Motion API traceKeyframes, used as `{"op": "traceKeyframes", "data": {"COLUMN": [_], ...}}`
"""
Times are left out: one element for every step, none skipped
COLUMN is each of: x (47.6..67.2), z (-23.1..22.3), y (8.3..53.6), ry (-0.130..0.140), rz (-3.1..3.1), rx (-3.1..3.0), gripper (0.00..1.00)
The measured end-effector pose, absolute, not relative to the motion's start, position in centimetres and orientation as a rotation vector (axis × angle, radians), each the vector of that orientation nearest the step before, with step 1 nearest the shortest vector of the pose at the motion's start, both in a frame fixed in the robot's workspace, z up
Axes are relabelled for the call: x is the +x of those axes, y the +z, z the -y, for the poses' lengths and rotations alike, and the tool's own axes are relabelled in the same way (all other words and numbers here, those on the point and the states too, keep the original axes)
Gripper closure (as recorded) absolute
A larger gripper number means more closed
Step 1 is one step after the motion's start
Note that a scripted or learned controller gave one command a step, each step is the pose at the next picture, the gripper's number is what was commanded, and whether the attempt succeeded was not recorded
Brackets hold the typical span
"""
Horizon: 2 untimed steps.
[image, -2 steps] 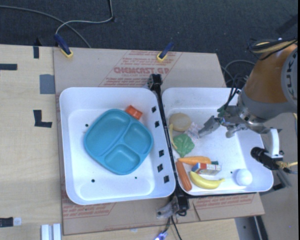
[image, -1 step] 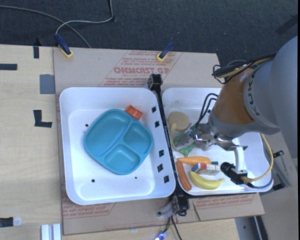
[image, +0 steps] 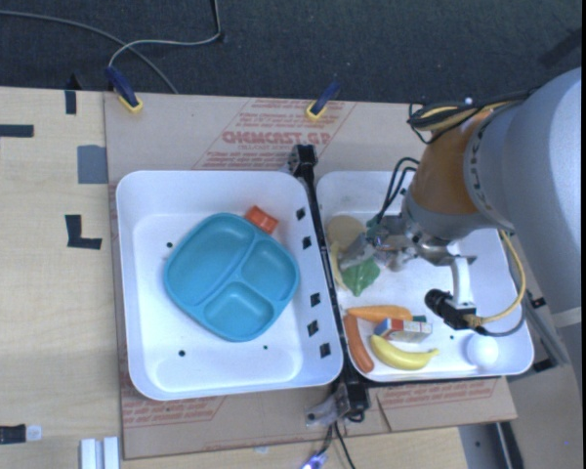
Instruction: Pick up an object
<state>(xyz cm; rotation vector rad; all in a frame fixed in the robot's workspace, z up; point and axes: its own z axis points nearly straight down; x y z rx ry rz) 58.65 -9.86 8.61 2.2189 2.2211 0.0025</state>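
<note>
End effector (image: 379, 247) is low in the right bin (image: 493, 262), approach step, just above the green toy (image: 359, 276); can't tell if it's open or closed. Next move, prob.: close on the toy & lift straight up.

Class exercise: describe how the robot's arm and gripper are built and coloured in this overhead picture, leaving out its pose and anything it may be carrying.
The arm is bulky, rounded and pale grey, with an orange band above the wrist. Black and yellow cables loop along it. The gripper is a dark metal assembly; a small black fitting hangs beside it.
</note>
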Motion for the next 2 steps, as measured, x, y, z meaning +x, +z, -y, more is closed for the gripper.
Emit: {"op": "traceKeyframes", "data": {"x": [58.6,58.4], "z": [9.9,4.7], "y": [9.6,18.4], "ry": [0.002,0.001], "rz": [-2.219,-2.225], "rx": [2.219,2.218], "gripper": [1.0,1.0]}}
